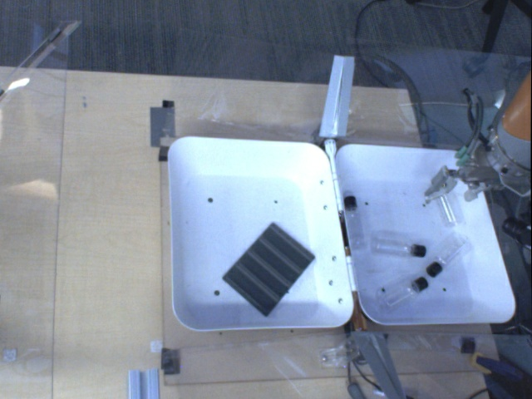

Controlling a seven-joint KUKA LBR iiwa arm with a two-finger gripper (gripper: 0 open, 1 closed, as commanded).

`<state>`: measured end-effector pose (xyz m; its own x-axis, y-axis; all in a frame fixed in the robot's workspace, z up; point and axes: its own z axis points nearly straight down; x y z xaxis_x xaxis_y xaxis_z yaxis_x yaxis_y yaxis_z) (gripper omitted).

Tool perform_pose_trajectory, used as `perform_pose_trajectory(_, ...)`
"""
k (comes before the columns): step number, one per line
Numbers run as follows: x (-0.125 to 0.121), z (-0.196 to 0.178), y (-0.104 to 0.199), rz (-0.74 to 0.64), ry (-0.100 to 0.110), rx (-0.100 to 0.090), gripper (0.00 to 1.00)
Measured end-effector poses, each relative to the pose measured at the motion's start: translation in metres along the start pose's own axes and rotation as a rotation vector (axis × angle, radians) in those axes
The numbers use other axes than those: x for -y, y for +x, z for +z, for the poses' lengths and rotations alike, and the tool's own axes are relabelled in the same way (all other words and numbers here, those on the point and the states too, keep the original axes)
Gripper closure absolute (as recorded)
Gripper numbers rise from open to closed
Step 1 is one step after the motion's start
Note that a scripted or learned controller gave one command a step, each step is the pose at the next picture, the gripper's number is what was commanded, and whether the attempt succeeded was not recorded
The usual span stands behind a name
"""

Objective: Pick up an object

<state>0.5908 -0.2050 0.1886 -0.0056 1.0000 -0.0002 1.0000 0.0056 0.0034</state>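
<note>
Two shallow white plastic bins sit side by side on the pale wooden counter (91, 248). The left bin (191, 165) carries a flat dark grey ribbed rectangular pad (269, 268), lying turned on a diagonal near the bin's front edge, a little right of centre.

The right bin (499, 302) carries several small clear vials with black caps. One clear vial (397, 247) lies on its side near the middle of the bin, its cap pointing right. Another (444, 258) lies tilted just to the right of it, and a third (402, 292) lies nearer the front edge. A small black cap-like piece (350, 201) rests by the bin's left wall, close to the divide between the two bins.

The grey arm with its orange band (519, 115) reaches in over the right bin's far right corner. Its metal two-finger hand (445, 191) hangs above the bin floor there, with thin pale fingers (438, 184) pointing leftward and down. How far apart they are, I cannot tell, and nothing shows clearly between them.
</note>
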Motion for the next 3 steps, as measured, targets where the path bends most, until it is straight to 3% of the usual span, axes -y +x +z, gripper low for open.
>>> perform_pose_trajectory(1,0.017,0.093,0.028,0.026,-0.005,0.001,0.0)
perform_pose_trajectory(2,0.015,0.08,0.028,0.023,-0.012,0.002,1.0)
perform_pose_trajectory(3,0.015,0.08,0.028,0.023,-0.012,0.002,0.0)
